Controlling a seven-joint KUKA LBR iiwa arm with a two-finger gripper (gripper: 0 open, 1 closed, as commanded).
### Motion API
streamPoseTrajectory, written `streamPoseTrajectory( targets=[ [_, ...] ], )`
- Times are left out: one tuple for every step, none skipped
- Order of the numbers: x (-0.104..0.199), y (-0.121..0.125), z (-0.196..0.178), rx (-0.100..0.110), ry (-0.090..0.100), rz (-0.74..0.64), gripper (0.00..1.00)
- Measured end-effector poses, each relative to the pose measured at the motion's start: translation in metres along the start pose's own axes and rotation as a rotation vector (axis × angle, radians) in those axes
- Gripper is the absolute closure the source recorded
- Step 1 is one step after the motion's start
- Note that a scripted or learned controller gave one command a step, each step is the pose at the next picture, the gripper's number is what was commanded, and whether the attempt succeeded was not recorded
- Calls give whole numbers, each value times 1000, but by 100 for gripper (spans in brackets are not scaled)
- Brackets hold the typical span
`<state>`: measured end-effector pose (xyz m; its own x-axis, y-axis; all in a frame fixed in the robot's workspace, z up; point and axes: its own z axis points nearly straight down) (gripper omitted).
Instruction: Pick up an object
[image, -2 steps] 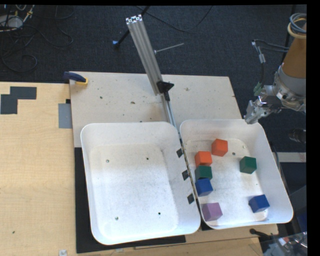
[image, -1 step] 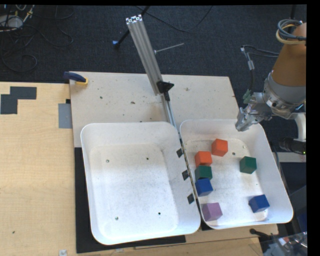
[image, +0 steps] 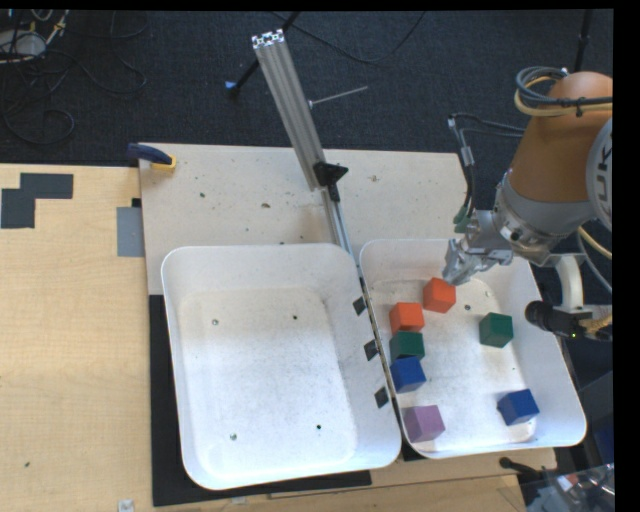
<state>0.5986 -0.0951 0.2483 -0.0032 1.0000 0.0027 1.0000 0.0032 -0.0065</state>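
The gripper (image: 462, 268) hangs just above the red cube (image: 439, 295), which lies directly below and slightly right of the fingertips. Whether the fingers are spread cannot be told. The descent should be centred over it, clear of the orange cube (image: 406, 317).

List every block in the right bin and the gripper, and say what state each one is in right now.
gripper: low over the back of the right bin, just above the orange-red block
orange-red block: tilted, under the gripper
orange block: resting, by the divider
dark green block: resting, touching the blue block below
blue block: resting
purple block: resting
green block: resting alone
blue block near the front corner: resting
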Motion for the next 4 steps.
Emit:
streamPoseTrajectory(
  targets=[
    [45,-19,-4,-2,0,1,100],
    [80,-45,7,0,-1,1,100],
    [129,-72,22,1,-1,0,100],
    [170,-85,20,0,-1,0,100]
  ],
)
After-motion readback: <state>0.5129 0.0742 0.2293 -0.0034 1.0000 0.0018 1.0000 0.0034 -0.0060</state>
